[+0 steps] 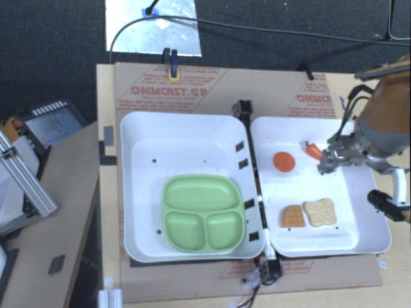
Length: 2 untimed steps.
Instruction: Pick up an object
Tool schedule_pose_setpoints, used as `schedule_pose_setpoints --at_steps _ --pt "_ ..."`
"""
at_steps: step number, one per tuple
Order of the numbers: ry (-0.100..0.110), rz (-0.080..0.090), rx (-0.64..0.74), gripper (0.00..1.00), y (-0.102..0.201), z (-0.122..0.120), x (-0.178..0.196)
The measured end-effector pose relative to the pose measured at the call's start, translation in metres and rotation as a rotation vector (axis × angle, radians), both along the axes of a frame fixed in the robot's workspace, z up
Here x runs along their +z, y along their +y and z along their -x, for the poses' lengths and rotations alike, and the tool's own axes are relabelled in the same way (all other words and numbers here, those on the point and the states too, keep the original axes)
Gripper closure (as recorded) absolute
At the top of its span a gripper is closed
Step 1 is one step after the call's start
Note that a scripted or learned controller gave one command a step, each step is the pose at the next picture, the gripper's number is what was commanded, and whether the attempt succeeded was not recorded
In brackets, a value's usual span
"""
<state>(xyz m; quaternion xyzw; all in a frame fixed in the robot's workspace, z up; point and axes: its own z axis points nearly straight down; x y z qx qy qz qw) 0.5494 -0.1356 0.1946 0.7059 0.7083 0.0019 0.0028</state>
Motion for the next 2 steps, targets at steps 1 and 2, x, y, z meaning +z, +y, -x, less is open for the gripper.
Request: schedule_pose_setpoints --at_steps 1,2 --pt "0.002 0.000 0.001 1.00 0.000 -0.002 0.028" --pt "0.005 -0.003 0.005 1.00 0.053 0.002 0.019"
